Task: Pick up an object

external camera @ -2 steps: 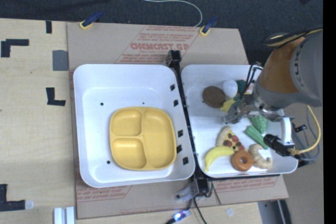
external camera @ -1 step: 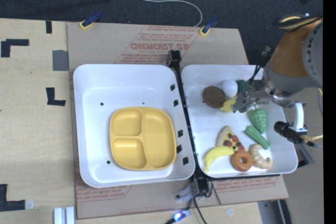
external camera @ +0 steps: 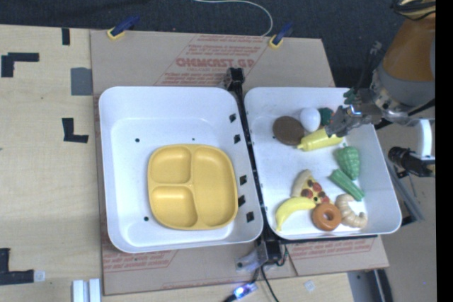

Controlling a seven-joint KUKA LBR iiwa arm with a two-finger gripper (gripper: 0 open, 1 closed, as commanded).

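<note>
Toys fill the right bin (external camera: 375, 223), and any one of them would satisfy the task: a brown disc (external camera: 287, 129), a white ball (external camera: 310, 117), a yellow corn-like piece (external camera: 320, 141), a green leafy piece (external camera: 348, 160), a pizza slice (external camera: 309, 185), a banana (external camera: 291, 208), a doughnut (external camera: 326, 216) and a pale croissant-shaped piece (external camera: 352, 211). The left bin (external camera: 117, 124) holds a yellow divided plate (external camera: 192, 187).

We see the pincer (external camera: 341, 121) low over the upper part of the right bin, just beside the right end of the yellow corn-like piece and near the white ball. We cannot tell whether its fingers are spread or pressed together, since they are dark and blurred against the bin, and we see nothing plainly held between them.

We judge the step in hand to be settling on a target. To do it well, we would commit to the corn-like piece, centre over its long body and not its tip, and turn the wrist so the grip crosses its narrow width. We would also keep clear of the ball and the small dark green thing (external camera: 325, 115) beside it, and descend straight, so neighbours are not nudged.
</note>
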